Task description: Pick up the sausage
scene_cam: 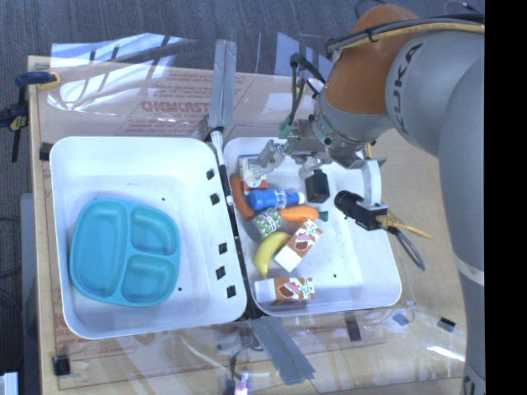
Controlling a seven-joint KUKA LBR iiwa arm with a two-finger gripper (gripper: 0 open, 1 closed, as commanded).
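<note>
Above the right bin point(387, 282), hand point(284, 161).

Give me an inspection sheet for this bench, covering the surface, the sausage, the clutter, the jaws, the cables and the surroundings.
Surface: two white bins side by side, the left bin and the right bin, on a bench under clear sheeting.
Job's things: sausage lies in the right bin along its left wall, by the blue bottle.
Clutter: carrot, banana, two small cartons in the right bin; a blue divided tray in the left bin.
Grippers: gripper over the right bin's far left corner; state of jaws unclear.
Cables: black cables run over the arm's orange band.
Surroundings: blue clamp at the bench's far left corner; grey floor.
</note>
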